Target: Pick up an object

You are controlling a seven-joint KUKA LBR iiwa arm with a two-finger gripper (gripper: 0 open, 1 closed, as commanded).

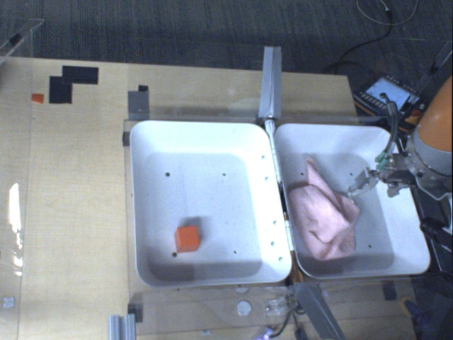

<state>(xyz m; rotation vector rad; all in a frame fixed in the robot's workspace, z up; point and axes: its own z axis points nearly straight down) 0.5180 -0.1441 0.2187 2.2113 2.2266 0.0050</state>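
A crumpled pink cloth (324, 214) lies in the right bin (403, 261), against its left wall. A small orange block (187, 239) sits in the left bin (212, 137), near the front left. My gripper (369, 178) hangs over the right bin, just off the cloth's upper right edge. It is open, with nothing between its fingers. One fingertip (354, 187) reaches down close to the cloth's edge.
The grey arm with its orange band (435, 122) comes in over the right bin's right wall. A metal divider post (271, 83) stands behind the seam between the bins. Cables and a small device (388, 94) lie at the back right.
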